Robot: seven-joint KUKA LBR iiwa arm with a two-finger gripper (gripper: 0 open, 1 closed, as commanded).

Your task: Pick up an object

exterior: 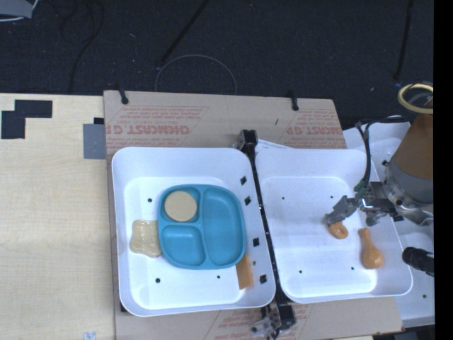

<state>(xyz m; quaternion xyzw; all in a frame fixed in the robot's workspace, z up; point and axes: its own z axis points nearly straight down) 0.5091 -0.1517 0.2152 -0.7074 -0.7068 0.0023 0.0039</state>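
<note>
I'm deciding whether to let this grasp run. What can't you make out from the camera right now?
- Gripper: too small and dark in the camera view to read its grip on the small orange piece.
- Brown strip: upper end tucked under the blue tray.
- Arm: cut off by the right edge.

My arm (423,154) is a thick rounded column, orange-brown above and grey at the wrist below. A black cable loops beside it. My gripper (352,213) is a small grey metal claw of angular, dark linkages, with slim fingers (338,212) branching from a compact body.
</note>
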